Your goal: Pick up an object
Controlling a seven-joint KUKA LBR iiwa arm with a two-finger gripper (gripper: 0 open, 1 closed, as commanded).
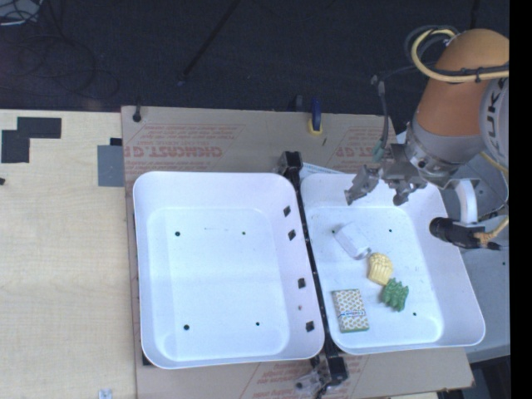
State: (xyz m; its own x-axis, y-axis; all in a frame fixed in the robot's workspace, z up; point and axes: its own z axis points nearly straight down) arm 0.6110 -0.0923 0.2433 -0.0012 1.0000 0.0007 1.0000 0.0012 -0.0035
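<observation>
Even bright light, soft focus, faint shadows

Four small objects in the right bin (pixel 465 306)

Whitish block (pixel 353 239) at centre; yellow ridged piece (pixel 380 268) at its 5 o'clock; green lumpy toy (pixel 395 294) just beyond; patterned flat card (pixel 350 310) at 6 o'clock.

White bins (pixel 158 223); yellow toy (pixel 380 267); green toy (pixel 396 294); patterned card (pixel 351 310)

We saw the gripper (pixel 381 189) spread wide, nothing between its fingers, above the right bin (pixel 453 306) far rim, a white block (pixel 353 239), yellow object (pixel 380 268), green toy (pixel 395 294), patterned packet (pixel 351 309) inside, left bin (pixel 158 264) alongside.
</observation>
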